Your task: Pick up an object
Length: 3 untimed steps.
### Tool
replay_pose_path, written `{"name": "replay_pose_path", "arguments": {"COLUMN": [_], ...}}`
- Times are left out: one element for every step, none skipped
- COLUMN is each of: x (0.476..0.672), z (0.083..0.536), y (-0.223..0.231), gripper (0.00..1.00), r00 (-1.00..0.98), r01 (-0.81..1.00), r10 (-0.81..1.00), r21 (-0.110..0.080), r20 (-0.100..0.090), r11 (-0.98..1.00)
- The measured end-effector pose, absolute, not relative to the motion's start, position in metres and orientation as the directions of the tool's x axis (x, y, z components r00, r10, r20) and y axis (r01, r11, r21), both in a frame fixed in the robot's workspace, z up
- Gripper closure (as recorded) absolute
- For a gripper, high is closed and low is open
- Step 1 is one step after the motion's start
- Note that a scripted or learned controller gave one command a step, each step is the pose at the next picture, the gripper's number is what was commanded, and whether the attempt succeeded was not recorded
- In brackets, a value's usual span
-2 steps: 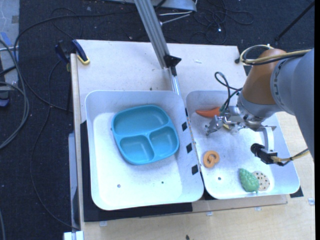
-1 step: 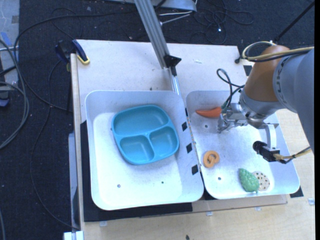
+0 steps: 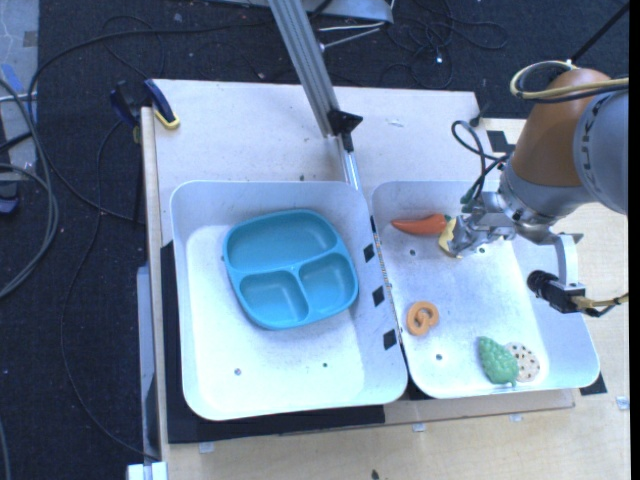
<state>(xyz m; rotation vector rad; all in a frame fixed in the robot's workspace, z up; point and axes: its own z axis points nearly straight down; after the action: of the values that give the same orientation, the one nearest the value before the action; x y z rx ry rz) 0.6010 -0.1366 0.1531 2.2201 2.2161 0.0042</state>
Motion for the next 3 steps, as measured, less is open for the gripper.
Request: {"name": "replay_pose_path", "arguments": {"x": [0.596,0.597,0.599], "z": [0.210,0.254,0.239], "y": [-0.144,-0.142,-0.088], "gripper": [1.00,1.00,1.00], "r00": [0.002,-0.002,-0.007], "r01": [1.000,1.000,1.000], "r10": [1.000,1.000,1.000], "r21": [0.007,0.007,-0.001], "r20": [-0.002,-0.002,0.001], "r11": [-0.002,0.002,0.007]}}
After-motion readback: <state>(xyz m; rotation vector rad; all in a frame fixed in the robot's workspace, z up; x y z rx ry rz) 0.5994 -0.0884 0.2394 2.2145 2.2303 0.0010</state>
